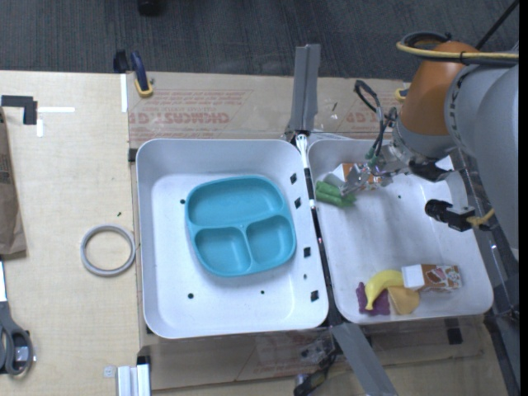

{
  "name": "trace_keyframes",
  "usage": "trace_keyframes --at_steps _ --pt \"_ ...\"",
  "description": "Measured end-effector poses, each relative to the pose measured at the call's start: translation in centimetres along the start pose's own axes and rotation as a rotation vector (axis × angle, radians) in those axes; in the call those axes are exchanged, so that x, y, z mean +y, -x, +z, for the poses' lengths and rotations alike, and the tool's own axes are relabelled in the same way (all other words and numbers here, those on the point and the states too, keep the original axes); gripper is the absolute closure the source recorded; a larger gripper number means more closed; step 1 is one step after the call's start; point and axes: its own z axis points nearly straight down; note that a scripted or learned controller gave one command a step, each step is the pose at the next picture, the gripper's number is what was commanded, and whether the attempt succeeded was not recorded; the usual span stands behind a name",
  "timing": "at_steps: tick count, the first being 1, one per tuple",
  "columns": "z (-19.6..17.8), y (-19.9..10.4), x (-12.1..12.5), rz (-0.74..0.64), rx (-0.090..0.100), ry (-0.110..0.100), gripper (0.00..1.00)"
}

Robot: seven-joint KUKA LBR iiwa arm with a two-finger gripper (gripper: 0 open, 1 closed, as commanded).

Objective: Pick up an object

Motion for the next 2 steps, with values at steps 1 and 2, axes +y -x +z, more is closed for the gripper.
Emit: trace_keyframes --at_steps 1,2 --pt "-1.1 -1.1 1.6 -0.425 -0.001 0.001 0.0" --pt "0.5 -1.8 -2.8 -0.58 -0.004 0.009 0.0"
